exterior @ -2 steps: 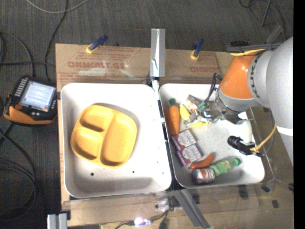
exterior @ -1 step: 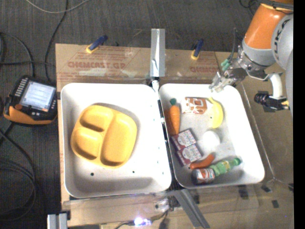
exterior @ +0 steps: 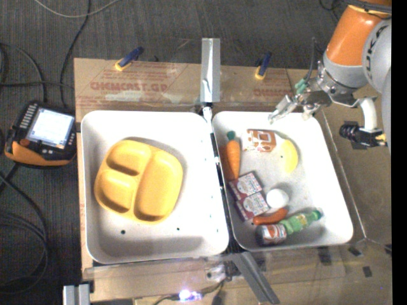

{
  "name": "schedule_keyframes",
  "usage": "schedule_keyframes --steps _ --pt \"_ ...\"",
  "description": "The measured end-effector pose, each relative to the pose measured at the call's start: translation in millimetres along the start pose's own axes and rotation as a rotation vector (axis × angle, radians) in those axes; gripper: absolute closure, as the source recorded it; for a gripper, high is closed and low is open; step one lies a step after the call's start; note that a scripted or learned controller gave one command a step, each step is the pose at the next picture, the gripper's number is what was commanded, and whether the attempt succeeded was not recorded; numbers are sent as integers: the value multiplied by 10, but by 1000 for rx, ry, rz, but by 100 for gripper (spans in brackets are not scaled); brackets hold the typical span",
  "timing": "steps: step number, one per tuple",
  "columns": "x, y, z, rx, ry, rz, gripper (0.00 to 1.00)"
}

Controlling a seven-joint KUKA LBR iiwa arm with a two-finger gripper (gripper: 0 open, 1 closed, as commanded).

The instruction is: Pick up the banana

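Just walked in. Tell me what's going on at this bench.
A robot arm is set to pick up the banana, the yellow piece lying in the right bin. Its tool hangs over that bin's far edge, holding nothing, and the banana is untouched. Around the banana sit a carrot, small cartons, a white ball, a can and a green bottle. The left bin holds a yellow divided tray.

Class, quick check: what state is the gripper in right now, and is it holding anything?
Gripper: open, holding nothing, above the far edge of the right bin. The banana lies in that bin, untouched.
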State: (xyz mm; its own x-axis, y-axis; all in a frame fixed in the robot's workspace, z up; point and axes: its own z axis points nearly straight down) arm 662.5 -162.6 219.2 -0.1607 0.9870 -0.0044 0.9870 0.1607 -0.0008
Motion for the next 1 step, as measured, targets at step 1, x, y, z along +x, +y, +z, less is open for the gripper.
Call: schedule_keyframes --steps 1 --pt "-274 -799 1270 -2 5 -106 0"
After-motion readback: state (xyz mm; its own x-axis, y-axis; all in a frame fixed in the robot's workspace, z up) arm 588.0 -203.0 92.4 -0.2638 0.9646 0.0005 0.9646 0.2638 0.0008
